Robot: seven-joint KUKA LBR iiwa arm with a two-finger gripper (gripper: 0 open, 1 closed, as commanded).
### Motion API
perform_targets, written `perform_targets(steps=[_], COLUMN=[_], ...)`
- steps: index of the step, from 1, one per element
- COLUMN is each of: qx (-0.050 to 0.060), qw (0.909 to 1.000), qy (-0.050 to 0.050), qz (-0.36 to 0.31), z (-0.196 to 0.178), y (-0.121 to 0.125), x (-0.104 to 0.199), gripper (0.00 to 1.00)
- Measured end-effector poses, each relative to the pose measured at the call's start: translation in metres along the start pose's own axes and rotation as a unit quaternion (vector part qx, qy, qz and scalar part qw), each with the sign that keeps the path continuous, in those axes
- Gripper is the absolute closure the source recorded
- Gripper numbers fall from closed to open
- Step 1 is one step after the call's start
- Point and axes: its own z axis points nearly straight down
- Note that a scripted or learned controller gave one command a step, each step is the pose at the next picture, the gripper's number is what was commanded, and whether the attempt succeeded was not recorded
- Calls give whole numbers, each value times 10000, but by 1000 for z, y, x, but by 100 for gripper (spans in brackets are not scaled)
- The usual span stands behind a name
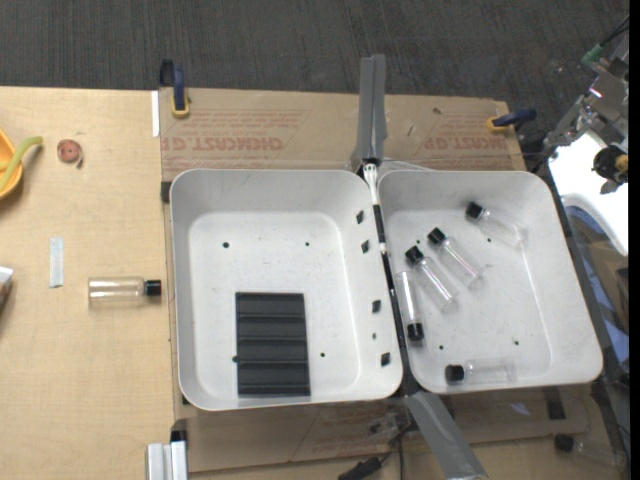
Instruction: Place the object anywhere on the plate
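A black ribbed plate [271, 345] lies flat on the floor of the left bin [200, 218], near its front edge. Several clear vials with black caps lie on their sides in the right bin [560, 298]. One vial [492, 225] rests toward the back. Two more, a vial [455, 258] and its neighbour [431, 278], lie side by side at a slant near the middle. A fourth vial [410, 306] runs along the bin's left wall, and another vial [482, 372] sits by the front wall.
On the wooden bench left of the bins lie a loose vial [122, 289], a small white strip [56, 263], a red disc [68, 150] and a yellow object [10, 163]. Clamps [172, 86] hold the cardboard behind the bins. A grey bar [372, 108] stands between them.
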Motion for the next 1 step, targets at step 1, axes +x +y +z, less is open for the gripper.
perform_targets(steps=[1], qx=[-7], qw=[9962], qy=[1], qz=[-872], z=[-46], y=[-46], x=[-57], gripper=[0])
